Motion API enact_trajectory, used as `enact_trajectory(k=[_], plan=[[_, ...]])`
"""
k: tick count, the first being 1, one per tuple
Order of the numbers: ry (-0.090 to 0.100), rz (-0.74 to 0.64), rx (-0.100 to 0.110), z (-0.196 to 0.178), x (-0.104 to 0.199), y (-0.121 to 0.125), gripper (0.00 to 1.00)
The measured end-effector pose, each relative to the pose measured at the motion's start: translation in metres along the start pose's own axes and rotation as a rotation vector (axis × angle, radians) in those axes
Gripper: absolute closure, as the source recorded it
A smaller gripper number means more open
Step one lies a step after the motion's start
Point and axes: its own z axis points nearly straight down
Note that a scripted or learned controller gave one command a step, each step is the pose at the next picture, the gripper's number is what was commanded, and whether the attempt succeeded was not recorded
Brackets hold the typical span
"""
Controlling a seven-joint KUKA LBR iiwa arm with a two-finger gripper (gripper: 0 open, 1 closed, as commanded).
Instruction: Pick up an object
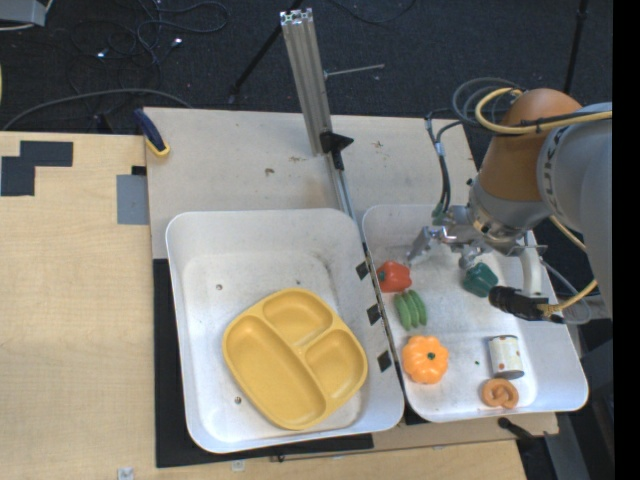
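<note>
In the right bin (560,393), the gripper (445,240) spreads its fingers just above the red pepper (393,276), green vegetable (411,309) and orange pumpkin (425,359), while the left bin (200,268) holds a yellow divided tray (293,357).

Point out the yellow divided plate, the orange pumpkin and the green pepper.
yellow divided plate (262,353): camera view, long left compartment.
orange pumpkin (425,360): camera view, middle of its body.
green pepper (411,309): camera view, middle of its body.
</note>
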Motion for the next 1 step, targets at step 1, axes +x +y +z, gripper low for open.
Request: enact_trajectory(k=[1], plan=[[0.000,0.002,-0.003,-0.0128,-0.0008,0.0005,1.00]])
